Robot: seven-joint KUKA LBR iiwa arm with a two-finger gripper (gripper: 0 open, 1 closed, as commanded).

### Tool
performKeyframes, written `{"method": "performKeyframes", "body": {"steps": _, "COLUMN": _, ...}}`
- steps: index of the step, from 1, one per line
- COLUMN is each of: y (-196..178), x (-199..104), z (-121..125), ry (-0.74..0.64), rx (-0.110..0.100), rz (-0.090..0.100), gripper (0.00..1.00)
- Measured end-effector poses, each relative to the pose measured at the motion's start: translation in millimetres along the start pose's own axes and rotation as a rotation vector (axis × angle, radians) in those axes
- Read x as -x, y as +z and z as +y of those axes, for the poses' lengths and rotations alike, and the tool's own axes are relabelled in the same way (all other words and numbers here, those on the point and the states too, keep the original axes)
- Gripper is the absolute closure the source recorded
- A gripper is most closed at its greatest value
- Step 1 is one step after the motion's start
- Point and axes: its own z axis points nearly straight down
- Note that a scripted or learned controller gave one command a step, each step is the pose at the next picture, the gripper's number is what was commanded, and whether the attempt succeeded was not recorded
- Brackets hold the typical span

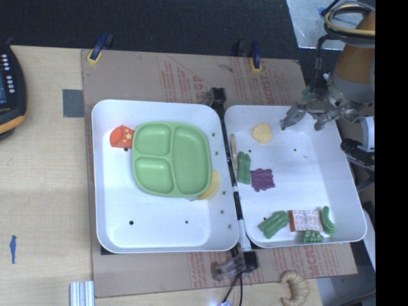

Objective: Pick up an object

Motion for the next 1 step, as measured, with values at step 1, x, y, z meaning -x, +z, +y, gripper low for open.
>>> {"method": "performKeyframes", "body": {"steps": 1, "y": 53.3, "x": -74.5, "z": -74.4, "ry": -0.005, "rx": -0.025, "rz": 0.012, "gripper": 0.00}}
